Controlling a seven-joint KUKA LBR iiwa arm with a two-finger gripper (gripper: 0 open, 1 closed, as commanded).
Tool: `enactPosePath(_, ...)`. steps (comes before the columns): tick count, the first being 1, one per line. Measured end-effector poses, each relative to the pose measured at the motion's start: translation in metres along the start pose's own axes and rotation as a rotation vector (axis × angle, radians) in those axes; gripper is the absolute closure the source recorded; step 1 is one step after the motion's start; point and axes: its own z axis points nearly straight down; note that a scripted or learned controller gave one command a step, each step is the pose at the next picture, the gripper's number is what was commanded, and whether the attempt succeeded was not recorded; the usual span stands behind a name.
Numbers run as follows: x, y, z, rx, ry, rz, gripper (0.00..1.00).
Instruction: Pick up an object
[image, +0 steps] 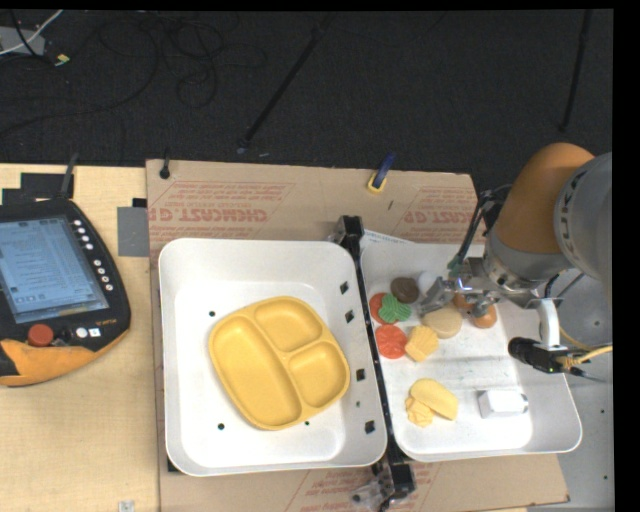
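My gripper hangs low over the back of the right bin, its metal fingers pointing left. Right below and beside it lie a tan round piece and an orange-brown piece. To the left sit a brown disc, a green piece, a red-orange disc and a yellow wedge. A pale yellow lump and a white block rest nearer the front. I see nothing between the fingers.
The left bin holds a yellow divided plate. A black divider runs between the bins. A teach pendant lies on the bench at the far left. The arm's orange band rises at the right.
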Motion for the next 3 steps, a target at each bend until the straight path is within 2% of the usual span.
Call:
enactPosePath(1, 0.003, 0.0, 0.027, -0.001, 0.0, 0.0, 0.0)
enactPosePath(2, 0.002, 0.0, 0.016, -0.002, 0.0, 0.004, 1.0)
enactPosePath(3, 0.006, 0.0, -0.027, -0.007, -0.002, 0.001, 1.0)
